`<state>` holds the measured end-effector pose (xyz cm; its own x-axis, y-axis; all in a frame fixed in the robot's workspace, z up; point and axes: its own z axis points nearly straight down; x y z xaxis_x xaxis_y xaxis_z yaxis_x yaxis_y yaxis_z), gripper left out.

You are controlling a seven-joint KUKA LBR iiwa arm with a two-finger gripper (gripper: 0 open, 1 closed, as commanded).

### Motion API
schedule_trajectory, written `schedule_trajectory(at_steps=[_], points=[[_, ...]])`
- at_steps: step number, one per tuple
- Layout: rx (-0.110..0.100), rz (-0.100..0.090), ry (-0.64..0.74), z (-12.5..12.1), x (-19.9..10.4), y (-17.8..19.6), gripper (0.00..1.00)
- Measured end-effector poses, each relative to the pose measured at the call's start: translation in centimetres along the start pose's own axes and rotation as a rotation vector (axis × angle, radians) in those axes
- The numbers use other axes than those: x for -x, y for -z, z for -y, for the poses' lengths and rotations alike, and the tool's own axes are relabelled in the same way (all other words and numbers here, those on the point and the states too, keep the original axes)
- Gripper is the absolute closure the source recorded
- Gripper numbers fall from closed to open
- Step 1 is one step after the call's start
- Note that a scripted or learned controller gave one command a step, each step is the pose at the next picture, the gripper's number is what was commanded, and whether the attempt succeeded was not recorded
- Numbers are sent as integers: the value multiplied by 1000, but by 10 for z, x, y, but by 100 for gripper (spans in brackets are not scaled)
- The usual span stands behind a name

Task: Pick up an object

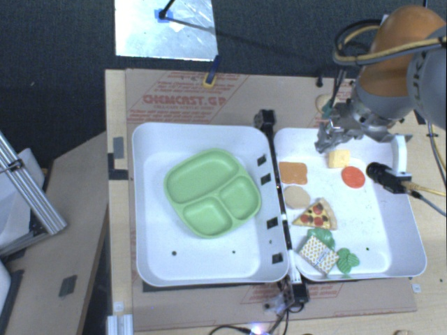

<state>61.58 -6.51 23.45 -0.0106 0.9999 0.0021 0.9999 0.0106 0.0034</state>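
My gripper [328, 141] hangs over the far part of the right bin [408, 246], just left of a yellow cheese block [339, 159]. Nothing shows in its grasp. A red tomato slice [353, 177] lies right of the block. Nearer the divider lie an orange-brown toast piece [293, 172], a beige round cookie [297, 197] and a pizza slice [316, 216]. At the near left corner of the bin sit a green leafy piece [318, 236], a patterned wafer [320, 257] and a small green vegetable [347, 260].
The left bin [150, 257] holds a green divided plate [212, 192]. Black clips [266, 119] join the two bins along the divider. A shiny sheet [165, 19] lies beyond the bench at the back.
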Motion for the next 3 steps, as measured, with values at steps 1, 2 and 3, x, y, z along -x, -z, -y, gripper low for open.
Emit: schedule_trajectory(at_steps=[1,2,3], points=[[-2,3,-10,12,12,-12,100],[-1,3,-5,0,3,-19,100],[-2,3,-10,10,13,-14,100]])
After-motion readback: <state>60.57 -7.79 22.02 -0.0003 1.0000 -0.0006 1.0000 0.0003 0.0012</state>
